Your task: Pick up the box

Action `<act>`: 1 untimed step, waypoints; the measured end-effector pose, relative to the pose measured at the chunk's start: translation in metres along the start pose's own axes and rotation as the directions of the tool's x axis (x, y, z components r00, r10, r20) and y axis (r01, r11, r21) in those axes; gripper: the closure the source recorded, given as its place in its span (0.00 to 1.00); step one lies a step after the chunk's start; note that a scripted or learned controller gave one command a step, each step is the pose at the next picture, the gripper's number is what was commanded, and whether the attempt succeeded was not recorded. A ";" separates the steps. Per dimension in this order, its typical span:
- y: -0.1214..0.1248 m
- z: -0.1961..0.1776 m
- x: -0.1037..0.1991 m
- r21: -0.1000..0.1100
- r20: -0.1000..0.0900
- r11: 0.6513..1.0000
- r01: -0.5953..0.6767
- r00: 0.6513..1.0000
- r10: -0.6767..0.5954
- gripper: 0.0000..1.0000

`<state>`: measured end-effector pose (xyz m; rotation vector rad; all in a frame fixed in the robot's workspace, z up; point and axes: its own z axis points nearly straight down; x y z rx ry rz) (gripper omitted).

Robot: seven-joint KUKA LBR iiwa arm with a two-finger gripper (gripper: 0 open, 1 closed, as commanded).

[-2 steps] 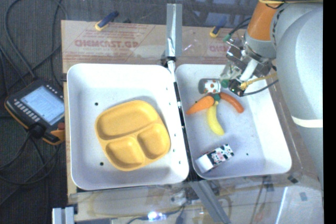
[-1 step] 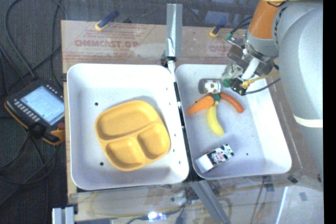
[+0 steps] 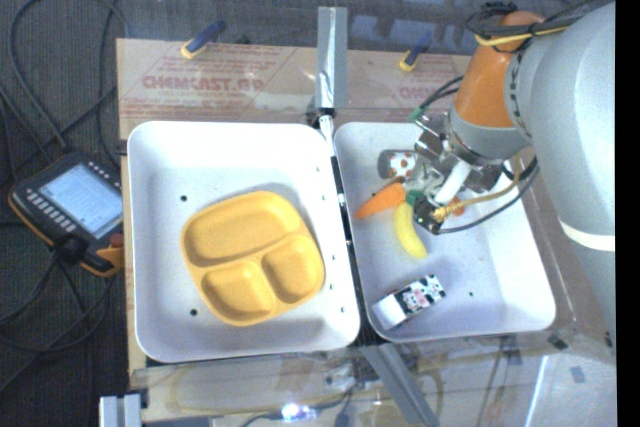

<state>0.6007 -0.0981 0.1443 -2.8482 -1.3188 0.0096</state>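
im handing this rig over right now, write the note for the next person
Gripper: low in the right bin, over its upper middle, by the banana and the carrot. Whether it is open or shut can't be read from this view; nothing is seen held.
Box: lying near the right bin's front left corner, apart from the gripper.
Left bin: holds a yellow divided tray.
Done: nothing yet; the box is not picked up.
Left: move to the box, grasp it, lift it.
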 end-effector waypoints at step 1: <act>-0.001 -0.008 0.000 0.005 0.001 1.000 0.000 1.000 0.000 1.00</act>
